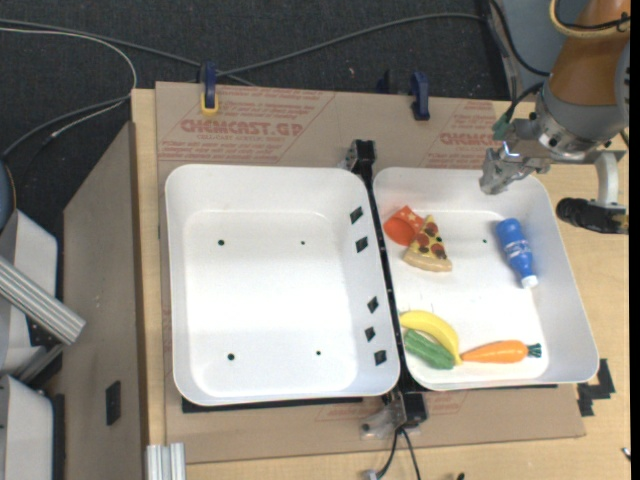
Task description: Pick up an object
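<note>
The claw (497,176) hangs above the far rim of the right bin (565,333); I cannot tell its state, and nothing shows in it. Nearest is the blue bottle (514,250), lying flat, long axis running near-to-far, white cap toward the viewer. It seems the likeliest pick, with clear space around it, apart from the pizza slice (428,248).

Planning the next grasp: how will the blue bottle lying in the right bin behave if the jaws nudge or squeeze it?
The small blue plastic bottle with a white cap lies on its side, so it will likely roll if nudged. Its rounded, smooth-looking body may slip. It looks light.
</note>
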`<state>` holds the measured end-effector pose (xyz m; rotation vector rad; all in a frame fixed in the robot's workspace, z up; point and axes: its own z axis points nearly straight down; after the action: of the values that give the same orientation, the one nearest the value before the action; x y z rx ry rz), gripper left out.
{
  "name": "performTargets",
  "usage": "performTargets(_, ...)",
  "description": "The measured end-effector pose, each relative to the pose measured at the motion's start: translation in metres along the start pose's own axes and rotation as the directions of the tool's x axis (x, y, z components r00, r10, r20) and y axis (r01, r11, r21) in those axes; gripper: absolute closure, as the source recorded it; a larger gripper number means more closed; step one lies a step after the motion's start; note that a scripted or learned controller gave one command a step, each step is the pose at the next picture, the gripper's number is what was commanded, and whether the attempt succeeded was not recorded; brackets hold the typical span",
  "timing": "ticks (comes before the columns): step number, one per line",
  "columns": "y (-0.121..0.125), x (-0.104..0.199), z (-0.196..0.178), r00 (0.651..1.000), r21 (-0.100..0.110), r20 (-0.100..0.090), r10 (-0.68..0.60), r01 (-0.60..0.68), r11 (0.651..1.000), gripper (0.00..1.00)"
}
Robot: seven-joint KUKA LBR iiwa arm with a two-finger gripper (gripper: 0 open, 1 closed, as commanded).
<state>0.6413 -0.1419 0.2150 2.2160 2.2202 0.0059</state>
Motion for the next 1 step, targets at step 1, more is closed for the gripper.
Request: performTargets(1,-0.0188,0.0391,0.0011,1.000,0.009,-0.003,-0.002,0.002,1.000,1.00)
